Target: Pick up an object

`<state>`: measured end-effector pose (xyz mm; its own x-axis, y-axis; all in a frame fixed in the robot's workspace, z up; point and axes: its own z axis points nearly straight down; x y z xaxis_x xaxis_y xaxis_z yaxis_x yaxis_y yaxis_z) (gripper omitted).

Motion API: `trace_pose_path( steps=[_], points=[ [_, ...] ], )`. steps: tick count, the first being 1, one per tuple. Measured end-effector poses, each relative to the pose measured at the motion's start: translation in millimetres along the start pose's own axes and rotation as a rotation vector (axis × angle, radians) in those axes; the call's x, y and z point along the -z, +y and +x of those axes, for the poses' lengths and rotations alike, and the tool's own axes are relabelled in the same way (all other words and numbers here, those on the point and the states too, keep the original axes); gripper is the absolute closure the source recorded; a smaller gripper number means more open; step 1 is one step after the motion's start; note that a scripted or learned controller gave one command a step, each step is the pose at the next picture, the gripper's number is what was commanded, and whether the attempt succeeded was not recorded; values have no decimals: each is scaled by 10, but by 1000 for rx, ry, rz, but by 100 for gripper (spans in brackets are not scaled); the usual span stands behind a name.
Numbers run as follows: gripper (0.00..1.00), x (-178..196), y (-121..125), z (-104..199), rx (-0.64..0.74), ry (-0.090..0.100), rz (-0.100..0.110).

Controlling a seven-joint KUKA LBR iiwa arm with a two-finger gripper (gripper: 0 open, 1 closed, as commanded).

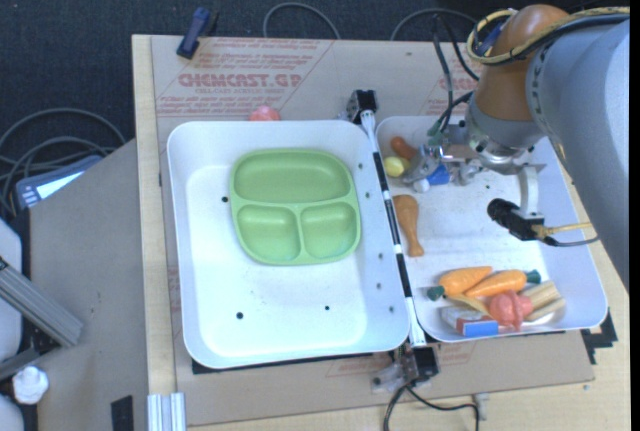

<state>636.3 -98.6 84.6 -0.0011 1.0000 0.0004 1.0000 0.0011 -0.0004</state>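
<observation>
Currently, gripper (437,167): low in right bin (580,264), finger state cannot be told.
Left bin (195,249): smooth green three-compartment tray (295,205).
Right bin: drumstick-shaped toy (407,223), orange carrots (480,282).

Red print "CHEMCAST GP" on the brown protective sheet (240,79) behind the bins; smaller lines illegible

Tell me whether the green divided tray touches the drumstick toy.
Apart. The camera view shows the green tray in the left bin, the drumstick in the right bin, the bins' rims between them.
</observation>
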Motion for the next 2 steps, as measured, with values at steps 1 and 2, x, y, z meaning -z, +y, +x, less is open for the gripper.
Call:
trace_pose_path(
  steps=[1,2],
  points=[
    [0,-39,222,13,-10,3,39],
    [100,40,200,7,-12,2,48]
  ],
)
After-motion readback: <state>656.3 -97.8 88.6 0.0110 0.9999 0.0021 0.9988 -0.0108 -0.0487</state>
